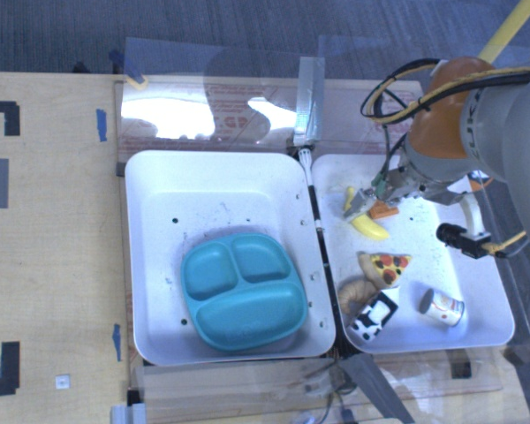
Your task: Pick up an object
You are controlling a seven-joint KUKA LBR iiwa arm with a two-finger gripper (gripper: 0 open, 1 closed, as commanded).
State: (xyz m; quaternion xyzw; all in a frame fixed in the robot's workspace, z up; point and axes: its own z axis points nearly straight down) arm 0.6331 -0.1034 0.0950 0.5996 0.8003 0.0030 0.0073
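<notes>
The pincer [368,199] is lowered into the right bin [490,281], near its back-left corner, close above a yellow banana [369,227] and beside a small orange piece [384,209]; whether it is apart or together cannot be told. Six small things are counted there, also one pizza slice [384,266], one brown pastry [355,291], one black-and-white block [374,316] and one can [442,306]. One blue divided plate [243,291] is held in the left bin [150,237].
</notes>
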